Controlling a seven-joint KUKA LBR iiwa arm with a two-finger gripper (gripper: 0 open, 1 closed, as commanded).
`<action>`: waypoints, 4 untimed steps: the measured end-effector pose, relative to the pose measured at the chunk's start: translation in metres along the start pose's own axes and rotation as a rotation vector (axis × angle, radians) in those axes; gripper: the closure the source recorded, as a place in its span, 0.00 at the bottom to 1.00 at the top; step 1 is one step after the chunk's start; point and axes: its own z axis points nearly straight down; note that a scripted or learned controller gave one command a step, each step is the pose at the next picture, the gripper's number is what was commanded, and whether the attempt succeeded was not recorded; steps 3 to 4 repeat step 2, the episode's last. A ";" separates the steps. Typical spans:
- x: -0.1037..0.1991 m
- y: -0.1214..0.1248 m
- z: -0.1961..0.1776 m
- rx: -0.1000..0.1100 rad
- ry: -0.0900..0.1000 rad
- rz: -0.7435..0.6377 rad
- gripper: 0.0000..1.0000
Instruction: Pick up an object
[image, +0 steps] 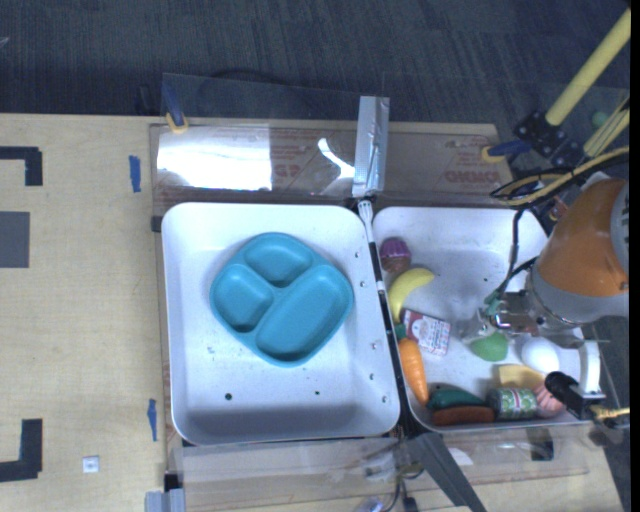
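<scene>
Two shallow white bins sit side by side on the bench, and the arm (590, 250), grey with its orange band, reaches in from the right over the right bin (450, 225). Its gripper (497, 318) hangs low above the middle of that bin, directly over a green rounded object (490, 347), but whether it is released or clenched cannot be made out from this angle, and nothing is visibly held. The toys lie scattered through the right bin: a yellow banana (408, 288) near the left wall, its long axis running diagonally from lower left to upper right with the upper tip pointing toward the bin's centre; a small purple item (394, 251) just above it; and an orange carrot (413, 368) lying roughly lengthwise along the left wall, its thicker end up. A small white and red packet (431, 334) rests between the banana and the green object. Along the bin's near edge, a dark item with a red underside (461, 404) and a green can (517, 402) (on its side, long axis left to right) lie end to end, with a white egg (541, 355) just above the can. The left bin (190, 330) holds a blue divided plate (282, 297) near its centre.
</scene>
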 end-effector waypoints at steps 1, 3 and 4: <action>-0.042 0.025 -0.046 0.009 0.002 -0.132 1.00; 0.031 0.051 -0.089 0.010 0.004 -0.002 1.00; 0.031 0.051 -0.089 0.010 0.004 -0.002 1.00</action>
